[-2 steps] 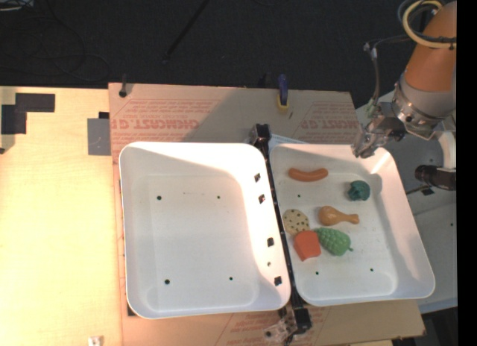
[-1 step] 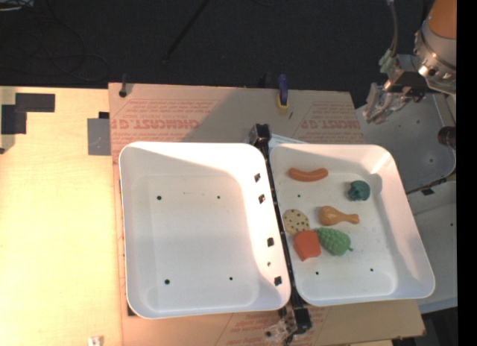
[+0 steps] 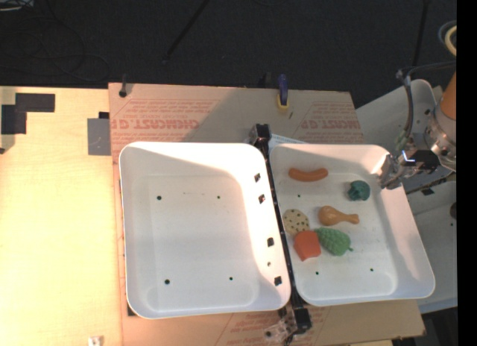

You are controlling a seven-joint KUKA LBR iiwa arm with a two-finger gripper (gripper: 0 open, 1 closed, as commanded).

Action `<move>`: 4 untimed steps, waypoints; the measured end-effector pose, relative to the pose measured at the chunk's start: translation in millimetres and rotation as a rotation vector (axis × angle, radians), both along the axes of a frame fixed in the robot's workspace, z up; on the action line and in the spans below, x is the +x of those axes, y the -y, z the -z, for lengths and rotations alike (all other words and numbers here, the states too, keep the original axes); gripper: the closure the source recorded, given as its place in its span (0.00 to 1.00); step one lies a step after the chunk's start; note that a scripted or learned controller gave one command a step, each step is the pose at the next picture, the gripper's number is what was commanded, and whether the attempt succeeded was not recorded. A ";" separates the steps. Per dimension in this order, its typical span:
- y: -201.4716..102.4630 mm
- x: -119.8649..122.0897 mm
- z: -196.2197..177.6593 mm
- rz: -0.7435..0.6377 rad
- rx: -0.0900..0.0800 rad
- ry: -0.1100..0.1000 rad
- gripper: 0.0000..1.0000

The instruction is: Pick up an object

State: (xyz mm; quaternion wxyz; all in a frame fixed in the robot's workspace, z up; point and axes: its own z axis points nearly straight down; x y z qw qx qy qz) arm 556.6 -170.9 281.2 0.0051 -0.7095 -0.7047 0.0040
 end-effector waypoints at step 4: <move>-151.8 -27.2 56.0 -0.008 -0.001 -0.006 1.00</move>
